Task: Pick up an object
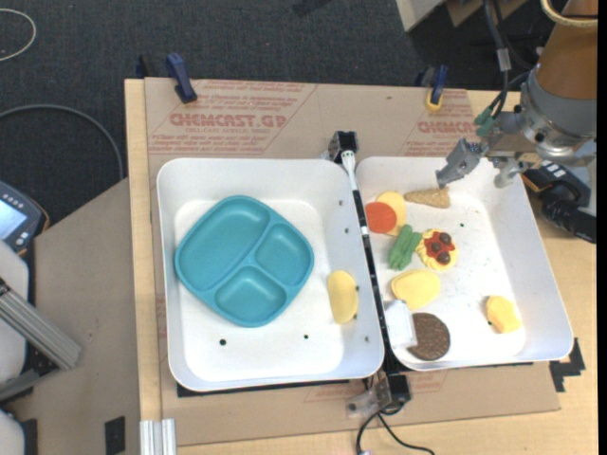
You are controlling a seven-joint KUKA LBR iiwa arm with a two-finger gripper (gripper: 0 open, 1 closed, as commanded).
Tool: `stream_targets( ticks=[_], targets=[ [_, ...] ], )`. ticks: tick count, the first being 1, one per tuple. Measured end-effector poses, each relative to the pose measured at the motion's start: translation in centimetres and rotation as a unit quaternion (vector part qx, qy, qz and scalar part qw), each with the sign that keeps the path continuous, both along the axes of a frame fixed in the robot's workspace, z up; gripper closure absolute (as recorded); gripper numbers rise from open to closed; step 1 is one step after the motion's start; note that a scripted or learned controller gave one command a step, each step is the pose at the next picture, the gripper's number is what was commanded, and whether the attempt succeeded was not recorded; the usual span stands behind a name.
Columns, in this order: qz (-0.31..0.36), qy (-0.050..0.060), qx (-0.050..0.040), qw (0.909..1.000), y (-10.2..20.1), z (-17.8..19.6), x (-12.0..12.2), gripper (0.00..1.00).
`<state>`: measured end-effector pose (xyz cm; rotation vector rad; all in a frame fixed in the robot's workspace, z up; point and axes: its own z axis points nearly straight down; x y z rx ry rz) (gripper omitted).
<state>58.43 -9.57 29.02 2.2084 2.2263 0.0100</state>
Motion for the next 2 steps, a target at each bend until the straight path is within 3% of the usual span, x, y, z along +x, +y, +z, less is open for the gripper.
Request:
stream_targets(
  ticks=[1,2],
  targets=[
    [0.0,0.007,0.0018,1.0,7.2,-1.1,-4.5,0.0],
    [-0.006,0.011,-0.0002,0.9999,2.9,-10.7,-6.3,0.0]
  ],
)
